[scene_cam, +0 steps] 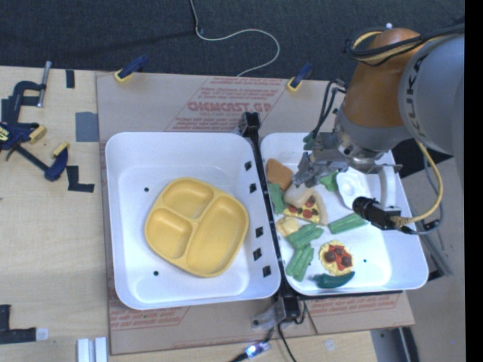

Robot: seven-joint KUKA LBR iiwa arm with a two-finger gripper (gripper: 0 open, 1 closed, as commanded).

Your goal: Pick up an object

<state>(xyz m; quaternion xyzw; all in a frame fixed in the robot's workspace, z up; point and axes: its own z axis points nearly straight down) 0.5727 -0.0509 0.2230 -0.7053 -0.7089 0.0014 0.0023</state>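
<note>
Wooden table underneath it all, with a cardboard sheet laid over its middle and clamped at the far edge. On the cardboard, two white bins side by side. Left bin carries just the yellow divided tray, sitting near its middle. Right bin is the busy one, full of toy food.

And there's the grey arm, coming in from the right edge of the table, orange band up top, wrist hanging over the far half of the right bin. The claw is down low, near the bin's far-left corner. Whether it's apart or together, I can't tell from up here; the wrist shadows it.

Right under it lies the pizza slice, with a brown bread piece just beside, against the bin's left wall. Green beans crowd the left side, another green piece lies mid-bin, and a small round pizza and a dark green pepper sit along the near edge.

My read: the pizza slice or the bread is the target. Tight spot, though. To do this well it wants to come straight down, centred on one piece, spanning its narrow side, clear of the wall and the beans. Off-centre, and I'd expect the flat slice to skid away.
</note>
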